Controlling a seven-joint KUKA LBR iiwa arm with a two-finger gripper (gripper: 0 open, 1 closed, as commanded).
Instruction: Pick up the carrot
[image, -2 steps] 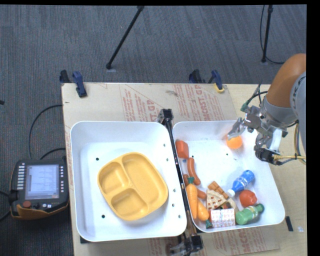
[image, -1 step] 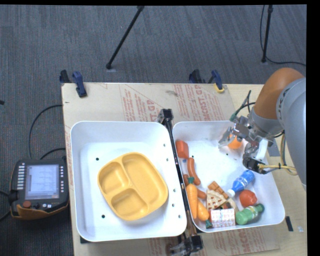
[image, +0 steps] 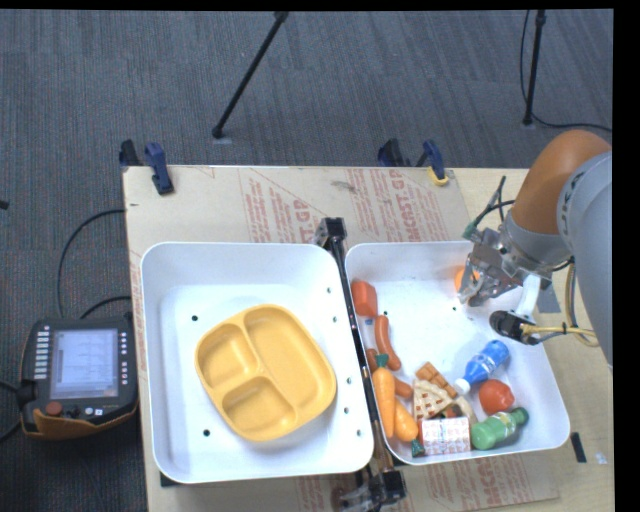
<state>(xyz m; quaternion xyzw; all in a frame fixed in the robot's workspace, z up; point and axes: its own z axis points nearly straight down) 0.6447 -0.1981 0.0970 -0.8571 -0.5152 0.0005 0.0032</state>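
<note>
Nearest me, the right bin's (image: 556, 395) bottom edge is a crowded pile: small checked box (image: 445, 435) at 6 o'clock in the bin, green bottle (image: 497, 429) and tomato (image: 495, 396) at 5, blue bottle (image: 485, 363) just above them, waffle piece (image: 434, 392) in the middle. Carrot (image: 383, 398) lies along the left wall at about 7 o'clock, touching a second orange piece (image: 404, 421) on its right and a sausage (image: 386, 343) just above. Risk: packed that tight against the wall, fingers probably won't fit on both sides, so a grab may snag the neighbour or slide off the taper. Left bin (image: 175, 290) has only the yellow divided plate (image: 265, 371). Gripper (image: 488, 280) sits well apart from the carrot, at 1 o'clock in the right bin near the far wall, with something orange (image: 462, 278) at its left edge; can't tell if the jaws are apart or together, or if that bit is held. If it's clamped on the wrong item, this try is wasted. Far board (image: 300, 200) carries red printed lettering, too skewed to read. Pendant screen (image: 84, 361) at 9 o'clock, off the bench: unreadable.
</note>
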